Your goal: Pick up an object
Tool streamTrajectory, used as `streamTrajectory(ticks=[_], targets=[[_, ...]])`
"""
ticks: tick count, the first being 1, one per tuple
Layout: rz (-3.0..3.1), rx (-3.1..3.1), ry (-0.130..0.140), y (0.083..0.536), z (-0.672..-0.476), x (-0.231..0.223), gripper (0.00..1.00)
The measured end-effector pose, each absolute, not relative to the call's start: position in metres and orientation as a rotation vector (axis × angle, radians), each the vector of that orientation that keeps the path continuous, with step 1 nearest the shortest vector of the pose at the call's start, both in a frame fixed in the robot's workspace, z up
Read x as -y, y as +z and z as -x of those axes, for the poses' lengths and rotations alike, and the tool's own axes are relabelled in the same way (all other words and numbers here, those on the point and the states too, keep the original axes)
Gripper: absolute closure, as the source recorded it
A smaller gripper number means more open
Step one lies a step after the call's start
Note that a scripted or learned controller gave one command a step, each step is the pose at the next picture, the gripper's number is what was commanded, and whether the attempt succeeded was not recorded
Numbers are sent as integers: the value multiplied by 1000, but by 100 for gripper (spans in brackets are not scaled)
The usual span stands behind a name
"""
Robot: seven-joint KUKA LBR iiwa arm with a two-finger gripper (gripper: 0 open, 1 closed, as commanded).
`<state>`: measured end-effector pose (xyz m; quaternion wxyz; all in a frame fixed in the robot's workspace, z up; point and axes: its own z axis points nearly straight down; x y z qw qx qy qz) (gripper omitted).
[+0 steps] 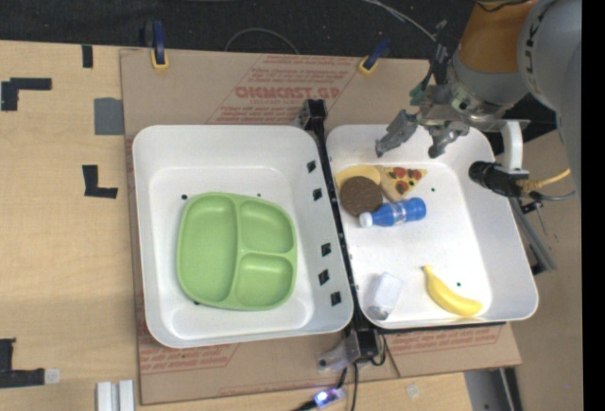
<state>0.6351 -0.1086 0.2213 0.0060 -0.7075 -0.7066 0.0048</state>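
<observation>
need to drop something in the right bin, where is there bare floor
Bare floor lies between the blue bottle and the banana, and along the right wall of the right bin. The back is crowded: cookie, pizza slice, with the open tool above.

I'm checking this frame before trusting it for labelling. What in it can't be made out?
- Arm: its upper part is cut off by the camera view's top and right edges.
- Pizza slice: topping detail is too small to read.
- Clear object at the right bin's front edge: too pale against the white to identify.
- Cookie: its lower right edge is hidden by the blue bottle.
- Gripper: fingers spread, nothing between them; height above the bin unclear.
</observation>
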Motion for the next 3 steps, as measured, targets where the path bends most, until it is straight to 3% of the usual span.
streamTrajectory(ticks=[1,3], targets=[[2218,2223,2,229,-638,108,0],[2218,2220,8,139,-641,111,0]])
